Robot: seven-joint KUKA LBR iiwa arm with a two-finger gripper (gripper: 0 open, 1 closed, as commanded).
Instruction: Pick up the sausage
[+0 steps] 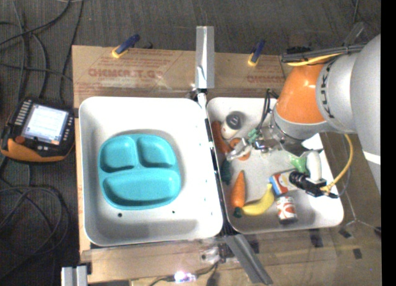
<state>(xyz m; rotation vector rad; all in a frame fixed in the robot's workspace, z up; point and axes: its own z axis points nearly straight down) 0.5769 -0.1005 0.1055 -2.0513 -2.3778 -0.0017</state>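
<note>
Since the sausage (218, 137) lies along the right bin's (334, 216) left wall, I judge it light, stiff and slick; I'd pinch mid-length. My gripper (247, 144) hovers just beside it, its opening impossible to tell.

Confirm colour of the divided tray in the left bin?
Turquoise blue, a three-compartment tray, clearest in the camera view.
</note>
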